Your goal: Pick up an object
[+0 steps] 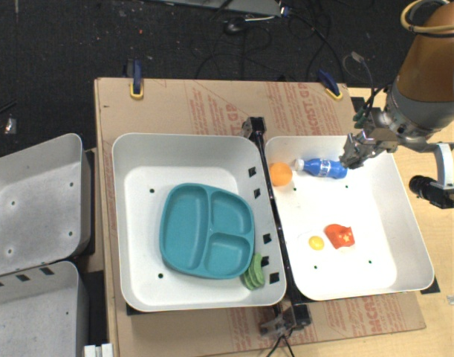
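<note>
The gripper (354,155) hangs at the far edge of the right bin (405,222), just beside the blue end of a bottle (322,168) lying flat; whether its claw is open or holding anything cannot be told. An orange ball (281,174) sits near the bottle's cap. Nearer are 2 pieces: a red block (340,236) and a yellow ball (316,242). The left bin (134,169) holds a teal tray (206,230) and a green thing (253,272).
</note>
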Controlling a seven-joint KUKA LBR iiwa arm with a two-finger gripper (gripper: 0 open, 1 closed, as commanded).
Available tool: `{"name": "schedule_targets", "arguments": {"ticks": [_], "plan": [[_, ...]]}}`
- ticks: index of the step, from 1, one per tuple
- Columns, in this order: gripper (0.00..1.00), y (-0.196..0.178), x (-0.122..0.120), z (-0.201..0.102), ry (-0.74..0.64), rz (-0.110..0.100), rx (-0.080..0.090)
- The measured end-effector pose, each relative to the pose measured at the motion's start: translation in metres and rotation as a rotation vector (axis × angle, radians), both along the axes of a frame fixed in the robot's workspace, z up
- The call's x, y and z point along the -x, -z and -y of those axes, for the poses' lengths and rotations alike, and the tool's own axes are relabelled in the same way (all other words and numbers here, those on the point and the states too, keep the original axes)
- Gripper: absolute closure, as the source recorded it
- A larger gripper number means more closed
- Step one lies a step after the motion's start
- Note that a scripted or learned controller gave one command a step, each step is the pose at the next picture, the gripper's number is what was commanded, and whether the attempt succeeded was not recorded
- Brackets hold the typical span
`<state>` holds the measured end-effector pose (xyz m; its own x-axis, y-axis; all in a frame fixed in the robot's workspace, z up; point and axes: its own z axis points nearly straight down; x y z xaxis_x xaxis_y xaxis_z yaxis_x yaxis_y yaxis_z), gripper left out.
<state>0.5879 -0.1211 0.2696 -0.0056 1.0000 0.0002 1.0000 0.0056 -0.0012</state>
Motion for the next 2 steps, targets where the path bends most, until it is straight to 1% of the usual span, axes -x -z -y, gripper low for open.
{"name": "schedule_targets", "arguments": {"ticks": [1, 2], "plan": [[1.0, -0.004, -0.007, -0.051, 0.0, 0.002, 0.001], [1.0, 0.01, -0.02, -0.104, 0.001, 0.001, 0.001]]}}
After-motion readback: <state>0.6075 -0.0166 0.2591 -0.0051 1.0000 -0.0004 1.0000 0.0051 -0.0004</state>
